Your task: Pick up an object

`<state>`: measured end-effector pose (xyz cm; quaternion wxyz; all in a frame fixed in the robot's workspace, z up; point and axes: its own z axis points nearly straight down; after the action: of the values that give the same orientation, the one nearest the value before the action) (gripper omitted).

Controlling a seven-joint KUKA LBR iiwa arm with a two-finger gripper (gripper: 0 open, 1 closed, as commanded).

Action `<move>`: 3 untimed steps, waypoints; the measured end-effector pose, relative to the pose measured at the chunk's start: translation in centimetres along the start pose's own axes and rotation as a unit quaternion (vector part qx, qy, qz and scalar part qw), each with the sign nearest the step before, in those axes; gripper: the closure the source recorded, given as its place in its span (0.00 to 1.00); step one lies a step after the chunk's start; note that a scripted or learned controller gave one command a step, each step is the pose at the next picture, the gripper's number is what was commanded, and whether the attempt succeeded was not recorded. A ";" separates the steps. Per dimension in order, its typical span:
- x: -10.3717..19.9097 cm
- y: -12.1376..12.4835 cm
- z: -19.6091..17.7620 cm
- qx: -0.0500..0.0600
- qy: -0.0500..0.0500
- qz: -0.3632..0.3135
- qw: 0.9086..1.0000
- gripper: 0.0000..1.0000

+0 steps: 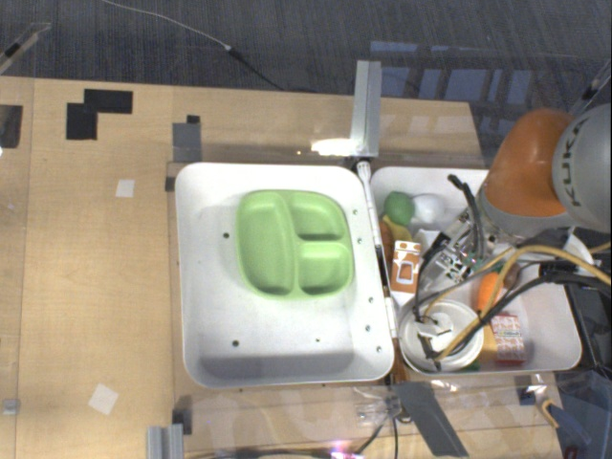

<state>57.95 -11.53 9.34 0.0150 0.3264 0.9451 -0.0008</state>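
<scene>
Bench top of pale wood, with dark carpet beyond its far edge and black patches at the far left.

Bins: two, shallow and white, side by side. Left bin; right bin.

Left bin contents: one green divided tray, three compartments, lying near the bin's middle, slightly toward the far side.

Right bin contents, as far as can be counted under the arm:
- one green ball, far left corner;
- one orange-and-white carton, against the left wall, its print too small to read;
- one round white dish or lid, near left corner, with cables crossing over it;
- one orange carrot-shaped piece, middle of the bin;
- one clear packet with red print, near side, lettering illegible.

Arm: one, grey with an orange band, entering from the right; the letters "KU" read on its grey shell.

Gripper: lowered into the right bin amid its own cabling, just right of the carton and just far-left of the carrot-shaped piece; its opening cannot be told, and nothing is seen held by it.
</scene>
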 end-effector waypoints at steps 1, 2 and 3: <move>-0.3 1.4 0.1 0.008 0.000 0.039 0.999 0.00; 1.3 0.1 -0.3 0.003 -0.009 0.059 0.998 0.00; 1.8 -0.7 -0.2 0.001 -0.007 0.090 0.996 0.00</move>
<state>56.08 -11.01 9.52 0.0214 0.4100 0.9118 -0.0029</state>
